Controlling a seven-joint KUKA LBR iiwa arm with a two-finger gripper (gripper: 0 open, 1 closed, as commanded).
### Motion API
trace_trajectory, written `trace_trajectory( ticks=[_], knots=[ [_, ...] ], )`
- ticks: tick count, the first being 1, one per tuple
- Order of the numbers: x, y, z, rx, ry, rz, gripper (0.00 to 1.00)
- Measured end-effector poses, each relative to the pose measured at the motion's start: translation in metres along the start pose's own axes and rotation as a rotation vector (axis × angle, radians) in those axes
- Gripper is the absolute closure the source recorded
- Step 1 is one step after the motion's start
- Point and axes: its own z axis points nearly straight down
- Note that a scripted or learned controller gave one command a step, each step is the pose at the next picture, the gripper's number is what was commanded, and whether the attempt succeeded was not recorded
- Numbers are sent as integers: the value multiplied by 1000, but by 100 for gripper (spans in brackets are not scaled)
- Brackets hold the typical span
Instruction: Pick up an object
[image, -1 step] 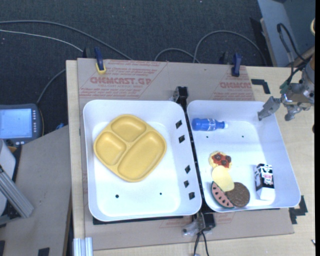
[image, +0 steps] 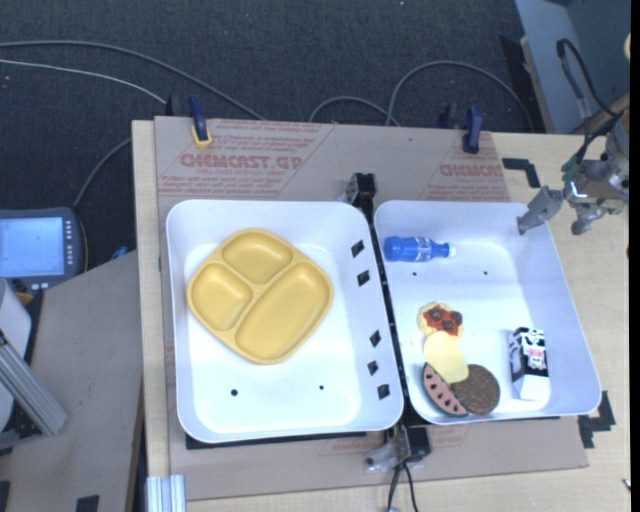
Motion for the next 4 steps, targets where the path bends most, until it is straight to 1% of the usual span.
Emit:
trace_trajectory(
  ticks=[1, 2, 3, 4],
  knots=[
    [5, -2, 62, 7, 3, 0, 0],
    [14, -10, 117, 7, 3, 0, 0],
    [15, -11, 151, 5, 2, 0, 0],
    [15, -9, 137, -1, 1, 0, 100]
  ],
)
